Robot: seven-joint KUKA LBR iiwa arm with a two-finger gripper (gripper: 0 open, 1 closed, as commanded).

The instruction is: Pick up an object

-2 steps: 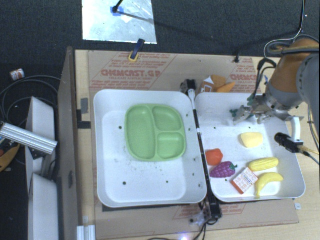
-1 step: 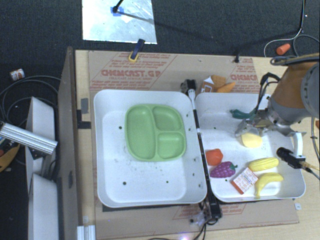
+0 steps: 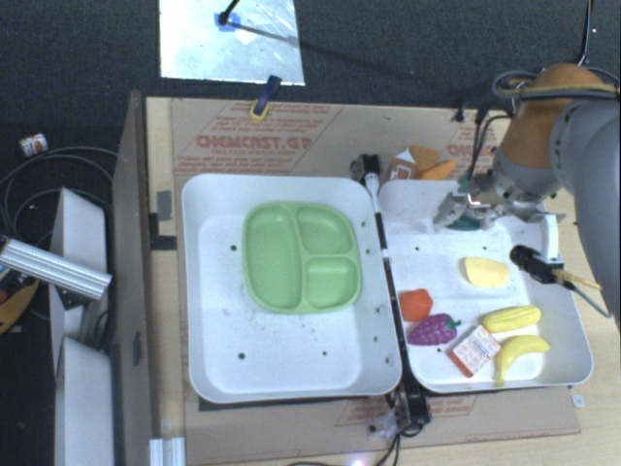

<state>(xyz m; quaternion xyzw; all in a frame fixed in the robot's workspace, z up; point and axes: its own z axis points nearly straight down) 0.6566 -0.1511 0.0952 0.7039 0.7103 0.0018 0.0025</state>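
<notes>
Just near the claw [image 3: 466,214] lies a pale yellow lump [image 3: 485,272], not touching.

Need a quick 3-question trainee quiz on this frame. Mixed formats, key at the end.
1. True or false: the green plate lies in the same bin as the banana.
2. The hand hovers over: A) the plate's bin; B) the banana's bin; C) the bare cardboard.
3. Fill in: the plate has ___ compartments.
Key: 1 false; 2 B; 3 three.
</notes>
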